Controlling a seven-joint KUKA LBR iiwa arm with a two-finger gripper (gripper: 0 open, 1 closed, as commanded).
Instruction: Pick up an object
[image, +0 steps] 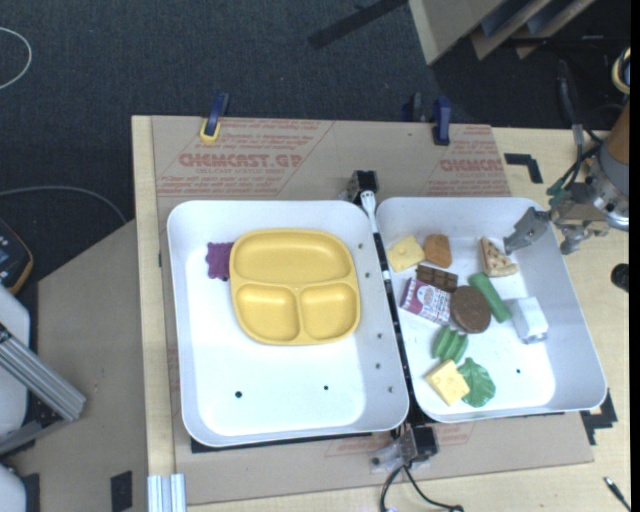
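Note:
The right bin (560, 385) holds several toy food pieces: a pale cheese wedge (404, 252), a brown bread piece (437, 249), a pizza slice (496, 258), a chocolate bar (436, 277), a printed packet (425, 301), a brown round patty (470, 310), a green pickle (490, 297), a white block (529, 318), a green pepper (449, 345), a yellow cube (448, 382) and a green leaf (477, 383). My gripper (535, 228) hangs over the bin's upper right corner, just right of the pizza slice, with nothing seen between its fingers.
The left bin (200, 370) carries a yellow divided tray (295, 284) with a purple piece (217, 260) tucked at its left side. Clamps sit at the board's back edge. The arm enters from the right edge.

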